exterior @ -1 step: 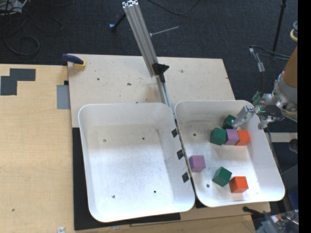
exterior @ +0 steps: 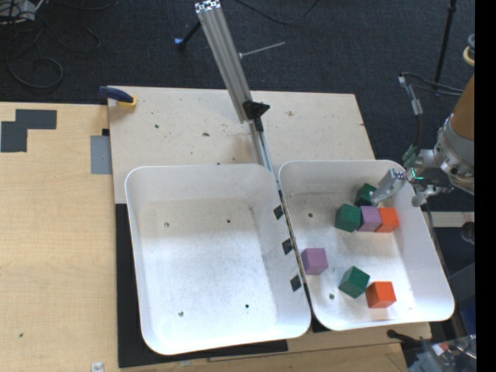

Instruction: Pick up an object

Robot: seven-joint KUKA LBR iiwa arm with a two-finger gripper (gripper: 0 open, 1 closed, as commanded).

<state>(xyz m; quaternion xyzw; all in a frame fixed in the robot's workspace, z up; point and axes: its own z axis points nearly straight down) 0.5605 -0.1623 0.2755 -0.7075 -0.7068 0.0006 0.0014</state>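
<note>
Gripper [exterior: 403, 183] sits over the right bin [exterior: 438, 285], jaws look slightly open and empty, though it's blurry. Cube cluster [exterior: 366, 217] is just below-left of the jaws; packed that tight, a finger could land on a neighbour and shove everything.

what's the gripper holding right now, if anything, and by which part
Nothing that the view shows. The gripper hangs over the right bin's far right corner, just above the cluster of blocks, with no block between its fingers.
</note>
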